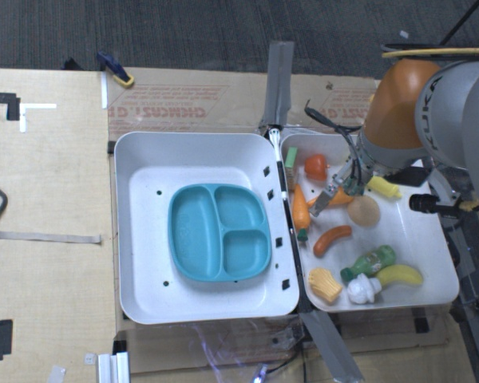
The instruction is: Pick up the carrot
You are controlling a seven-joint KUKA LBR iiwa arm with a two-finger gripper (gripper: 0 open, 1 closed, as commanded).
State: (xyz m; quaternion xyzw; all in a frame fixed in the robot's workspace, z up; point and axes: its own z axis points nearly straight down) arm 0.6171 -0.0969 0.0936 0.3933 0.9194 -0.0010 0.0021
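The carrot (300, 205) is a slim orange piece with a green stub at its near end. It lies lengthwise against the left wall of the right bin (431, 238). My gripper (333, 192) hangs low over the bin just right of the carrot, above a small orange object (342, 200). The grey arm with its orange band reaches in from the upper right and hides part of the bin's back corner. Nothing is visibly lifted off the bin floor.
Around the carrot lie a red tomato (315, 166), a reddish sausage (332, 239), a tan egg-shaped item (365, 211), a green bottle (371, 260), a banana (401, 275) and a yellow ridged piece (325, 285). The left bin (144, 278) holds a teal divided plate (220, 231).
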